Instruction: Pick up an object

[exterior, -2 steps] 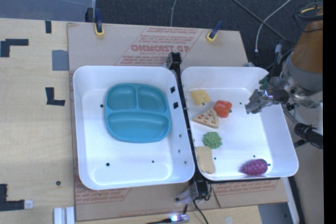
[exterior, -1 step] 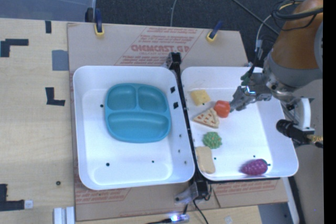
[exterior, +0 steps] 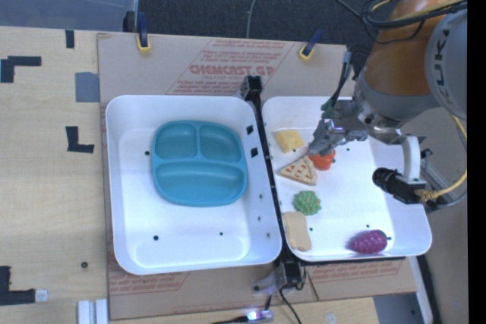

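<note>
From where I stand the grey arm with its orange band (exterior: 410,15) reaches in from the right and hangs its dark two-finger claw (exterior: 325,142) low over the right-hand shallow white bin (exterior: 395,239). Directly under the fingertips sits a small round orange-red toy fruit (exterior: 324,160), touching or almost touching the claw, and half hidden by it, so I cannot tell if the fingers are apart or clamped on it. Just left of that piece lies a tan waffle-patterned toy wedge (exterior: 298,171), with a pale yellow toy cheese block (exterior: 288,140) above it near the bin's dividing wall. Below the wedge is a green bumpy toy broccoli (exterior: 307,202), then a beige toy bread roll (exterior: 296,230) against the bin's near-left corner. A purple bunch of toy grapes (exterior: 368,241) rests well apart from the claw, near the front right corner. The left-hand white bin (exterior: 129,239) holds a blue plastic tray (exterior: 200,163) with three compartments, lying flat in its middle
</note>
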Tool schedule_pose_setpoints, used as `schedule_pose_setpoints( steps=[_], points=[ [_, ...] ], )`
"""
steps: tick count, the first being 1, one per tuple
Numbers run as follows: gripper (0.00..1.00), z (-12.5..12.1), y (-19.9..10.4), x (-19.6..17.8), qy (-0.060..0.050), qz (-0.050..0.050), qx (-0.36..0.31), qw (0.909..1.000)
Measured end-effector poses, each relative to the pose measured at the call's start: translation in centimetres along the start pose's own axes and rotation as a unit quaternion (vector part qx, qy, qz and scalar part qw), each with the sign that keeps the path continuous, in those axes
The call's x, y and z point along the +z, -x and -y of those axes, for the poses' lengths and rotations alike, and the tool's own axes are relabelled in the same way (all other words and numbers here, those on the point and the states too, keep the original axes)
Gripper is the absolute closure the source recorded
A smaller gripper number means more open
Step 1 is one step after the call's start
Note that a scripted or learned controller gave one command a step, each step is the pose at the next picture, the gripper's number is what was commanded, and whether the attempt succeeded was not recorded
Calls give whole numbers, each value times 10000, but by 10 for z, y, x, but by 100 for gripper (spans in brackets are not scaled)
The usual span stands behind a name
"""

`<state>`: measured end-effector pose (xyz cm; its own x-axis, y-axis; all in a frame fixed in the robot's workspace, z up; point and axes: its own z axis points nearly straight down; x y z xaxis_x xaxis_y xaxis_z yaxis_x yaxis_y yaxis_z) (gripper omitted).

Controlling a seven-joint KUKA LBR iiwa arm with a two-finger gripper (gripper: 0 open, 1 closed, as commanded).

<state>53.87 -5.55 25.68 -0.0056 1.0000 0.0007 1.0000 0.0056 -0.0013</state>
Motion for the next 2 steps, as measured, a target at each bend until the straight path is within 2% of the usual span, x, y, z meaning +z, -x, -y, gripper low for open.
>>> schedule_pose_setpoints(
  steps=[2],
  points=[
    [100, -4, -109, 16, -10, 3, -1, 10000]
  ],
)
